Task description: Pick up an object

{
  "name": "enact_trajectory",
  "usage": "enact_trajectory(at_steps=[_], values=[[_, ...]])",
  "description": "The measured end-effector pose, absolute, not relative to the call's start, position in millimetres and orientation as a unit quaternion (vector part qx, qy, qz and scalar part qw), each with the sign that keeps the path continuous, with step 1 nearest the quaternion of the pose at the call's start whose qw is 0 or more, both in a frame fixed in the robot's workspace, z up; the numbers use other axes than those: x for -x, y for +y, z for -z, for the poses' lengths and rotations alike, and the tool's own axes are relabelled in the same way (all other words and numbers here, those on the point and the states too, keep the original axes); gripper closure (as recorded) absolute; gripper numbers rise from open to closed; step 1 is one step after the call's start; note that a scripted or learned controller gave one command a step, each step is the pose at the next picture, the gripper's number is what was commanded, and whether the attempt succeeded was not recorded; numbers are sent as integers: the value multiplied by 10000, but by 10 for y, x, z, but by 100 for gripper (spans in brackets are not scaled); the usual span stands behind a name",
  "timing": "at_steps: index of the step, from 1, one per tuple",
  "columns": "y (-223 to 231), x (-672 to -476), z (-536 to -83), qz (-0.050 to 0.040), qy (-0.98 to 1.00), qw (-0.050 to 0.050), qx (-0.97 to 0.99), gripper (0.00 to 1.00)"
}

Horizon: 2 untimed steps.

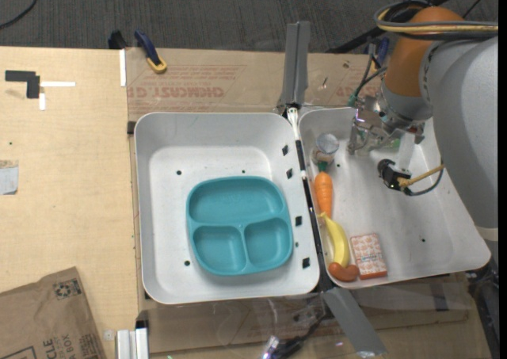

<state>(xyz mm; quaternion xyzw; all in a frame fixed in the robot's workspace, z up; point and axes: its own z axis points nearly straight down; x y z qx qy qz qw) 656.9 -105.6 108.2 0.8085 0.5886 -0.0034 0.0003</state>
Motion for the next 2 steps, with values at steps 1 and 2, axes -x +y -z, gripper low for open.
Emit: enact_trajectory(at_steps=[1, 2], values=[[-1039, -6590, -1116, 1, 5891, 13, -8080, 0], [-1619, -6646, -1033, -57, 6258, 36, -7799, 0]])
